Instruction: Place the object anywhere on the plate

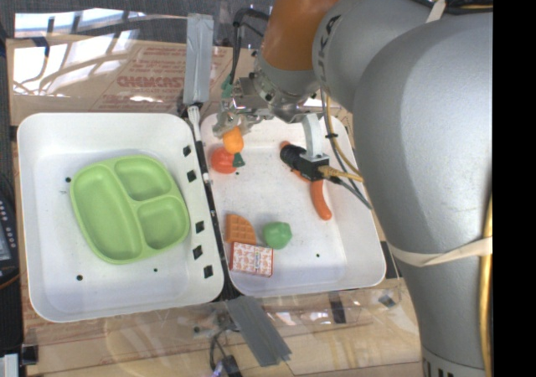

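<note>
The small orange object (233,141) sits right at the tip of the tool (232,122), in the upper left corner of the right bin (352,258), apparently pinched between the fingers and lifted a little above the red-orange piece (222,160) below it. The green plate (127,208), with three compartments, lies bare in the left bin (50,283), so the placing seems not yet done: the carry across the divider and the release are left. Counted in the right bin: one orange object, one red-orange piece, one sausage (321,199), one waffle (239,228), one green lump (278,234), one printed packet (252,260). Two bins, one plate.
</note>
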### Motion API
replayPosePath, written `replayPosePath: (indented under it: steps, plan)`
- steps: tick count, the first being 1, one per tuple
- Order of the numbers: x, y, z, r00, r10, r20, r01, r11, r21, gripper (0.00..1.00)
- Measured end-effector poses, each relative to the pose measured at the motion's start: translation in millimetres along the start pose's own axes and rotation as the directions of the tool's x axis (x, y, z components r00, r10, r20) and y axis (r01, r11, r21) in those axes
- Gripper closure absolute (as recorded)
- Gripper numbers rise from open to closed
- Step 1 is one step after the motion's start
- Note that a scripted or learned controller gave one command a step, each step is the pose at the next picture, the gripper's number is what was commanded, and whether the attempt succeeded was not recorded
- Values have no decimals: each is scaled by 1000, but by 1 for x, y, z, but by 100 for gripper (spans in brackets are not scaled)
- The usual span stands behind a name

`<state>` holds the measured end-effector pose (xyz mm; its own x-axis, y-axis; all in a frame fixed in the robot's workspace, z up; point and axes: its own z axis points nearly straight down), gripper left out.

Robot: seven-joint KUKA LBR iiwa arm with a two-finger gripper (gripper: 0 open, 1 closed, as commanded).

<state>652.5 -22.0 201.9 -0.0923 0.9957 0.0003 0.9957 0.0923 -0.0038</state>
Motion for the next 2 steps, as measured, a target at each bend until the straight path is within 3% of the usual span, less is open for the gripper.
replayPosePath:
  steps: [1,2]
  plan:
    - [61,-58,11,997,-73,0,73,997,2,100]
    - [61,-58,11,997,-72,0,72,997,1,0]
